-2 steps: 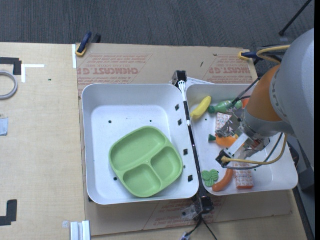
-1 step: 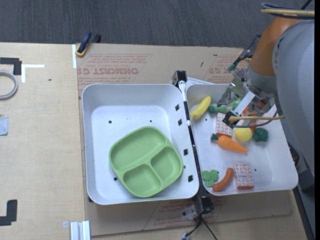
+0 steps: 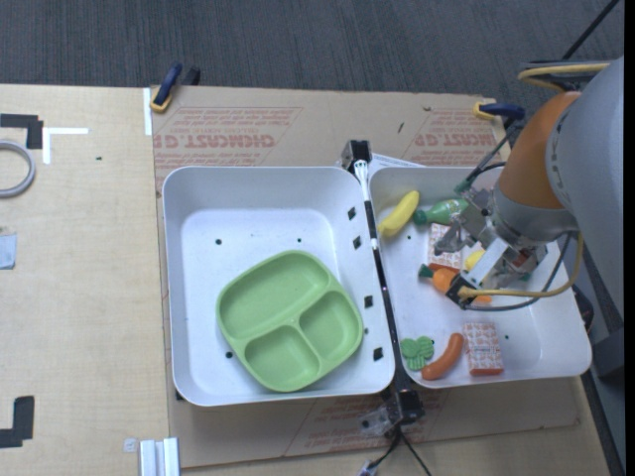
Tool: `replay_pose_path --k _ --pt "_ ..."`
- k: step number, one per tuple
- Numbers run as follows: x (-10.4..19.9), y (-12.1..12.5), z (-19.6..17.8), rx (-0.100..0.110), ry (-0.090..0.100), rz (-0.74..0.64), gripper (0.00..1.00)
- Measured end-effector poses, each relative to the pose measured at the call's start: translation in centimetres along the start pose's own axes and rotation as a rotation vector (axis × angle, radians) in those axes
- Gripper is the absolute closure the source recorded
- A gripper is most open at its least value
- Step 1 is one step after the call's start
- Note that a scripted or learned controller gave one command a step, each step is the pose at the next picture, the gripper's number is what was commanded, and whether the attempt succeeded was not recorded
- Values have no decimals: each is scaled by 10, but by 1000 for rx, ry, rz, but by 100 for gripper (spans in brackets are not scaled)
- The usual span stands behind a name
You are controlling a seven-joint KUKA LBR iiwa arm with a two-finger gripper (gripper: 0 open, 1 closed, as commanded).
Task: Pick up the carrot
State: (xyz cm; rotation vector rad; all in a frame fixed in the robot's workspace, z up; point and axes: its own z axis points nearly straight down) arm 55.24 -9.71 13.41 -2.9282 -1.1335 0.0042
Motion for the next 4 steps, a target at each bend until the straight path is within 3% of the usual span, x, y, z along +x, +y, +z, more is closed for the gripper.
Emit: replay_pose_path --k 1,2,3,4 --pt "-19 5 42 1 1 -142 0" --pt "-45 -28 42 -4 2 -381 0" --pt "-45 -27 33 -3 3 -377 100" --pt "-5 -83 -58 -3 1 -409 100"
